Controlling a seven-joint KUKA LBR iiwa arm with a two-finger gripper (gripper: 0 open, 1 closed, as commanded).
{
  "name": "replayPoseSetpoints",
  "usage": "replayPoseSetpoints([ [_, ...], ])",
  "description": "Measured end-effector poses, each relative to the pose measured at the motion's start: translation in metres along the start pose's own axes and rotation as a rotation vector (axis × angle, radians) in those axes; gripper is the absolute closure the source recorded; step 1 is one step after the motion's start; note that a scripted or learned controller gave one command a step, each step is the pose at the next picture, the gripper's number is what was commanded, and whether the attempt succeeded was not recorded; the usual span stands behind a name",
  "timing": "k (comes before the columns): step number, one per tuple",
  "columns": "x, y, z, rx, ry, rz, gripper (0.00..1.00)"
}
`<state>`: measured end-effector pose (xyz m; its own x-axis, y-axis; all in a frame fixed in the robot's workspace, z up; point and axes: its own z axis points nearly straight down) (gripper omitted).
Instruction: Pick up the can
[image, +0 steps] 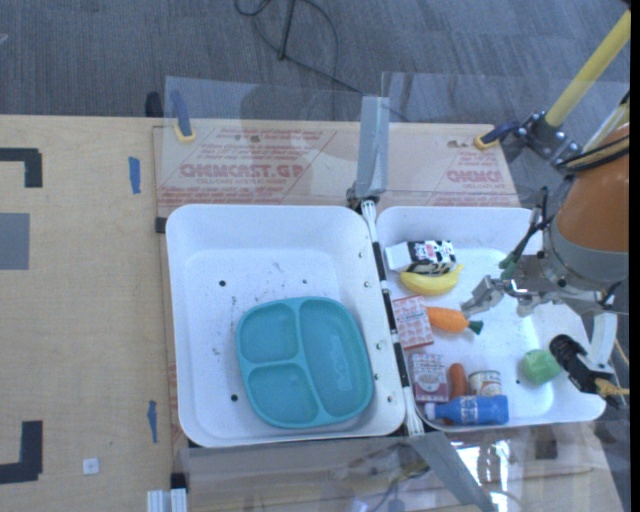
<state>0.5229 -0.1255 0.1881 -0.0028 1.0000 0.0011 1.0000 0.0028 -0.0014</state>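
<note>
Spanning the whole frame, a tan surface (80, 330) carrying two shallow white bins side by side. Filling the middle, the left bin (200, 250), with a teal divided plate (300, 362) lying low in it, toward the dividing wall. Holding the clutter at right, the right bin (450, 225). Reaching in from the right edge, the grey arm (590, 225) with its orange band, ending in the claw (488, 298) over the middle of the right bin, just right of a toy carrot (447, 320); looks released, fingers spread, nothing between them.

Lying along the lower rim, a blue bottle (473, 410). Curving near the upper part of the bin, a banana (431, 281), with a black-and-white patterned item (433, 253) touching it from above. Sitting toward the lower right, a green ball-like piece (540, 366).

Standing just above the blue bottle, between a red sausage-shaped toy (457, 379) on its left and the green piece well to its right: the can (486, 383), small, top facing up, below the claw.

Best handled by shifting down-frame until centred over the can, then descending straight. Worth turning the fingers so one lands in the free gap on the right, not against the sausage or the bottle. Closing only once low around the can's wall; risky otherwise, likely to tip or nudge neighbours.
</note>
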Motion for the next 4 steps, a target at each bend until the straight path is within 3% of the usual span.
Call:
replayPoseSetpoints([
  [1, -0.043, -0.044, 0.057, 0.000, 0.000, 0.108, 0.00],
  [2, -0.015, -0.042, 0.100, -0.009, -0.004, 0.168, 0.00],
  [3, -0.019, -0.041, 0.089, -0.015, -0.009, 0.175, 1.00],
  [4, -0.013, -0.007, -0.098, -0.003, -0.002, 0.038, 1.00],
])
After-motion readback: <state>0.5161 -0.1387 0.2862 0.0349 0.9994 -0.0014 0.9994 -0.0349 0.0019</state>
